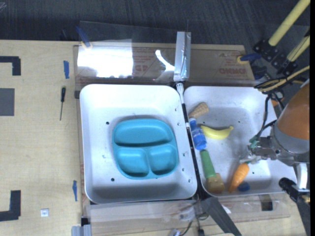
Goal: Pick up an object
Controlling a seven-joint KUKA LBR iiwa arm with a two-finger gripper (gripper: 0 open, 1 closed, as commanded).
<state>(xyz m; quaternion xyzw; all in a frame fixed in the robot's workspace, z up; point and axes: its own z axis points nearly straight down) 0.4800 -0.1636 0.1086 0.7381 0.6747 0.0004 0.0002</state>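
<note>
lying in the right bin (pixel 256 100), a toy carrot (pixel 239 175), orange and tapered, sat tilted near the front wall. the gripper (pixel 251 154) hovered just above the carrot's upper end; i cannot tell how its jaws stood. left of the carrot lay a green-handled brush (pixel 210 169), a blue bottle (pixel 197 134), a yellow banana (pixel 217 131) and a cork-like piece (pixel 198 109). beyond those, the left bin (pixel 93 132) held a blue divided tray (pixel 145 147).
</note>
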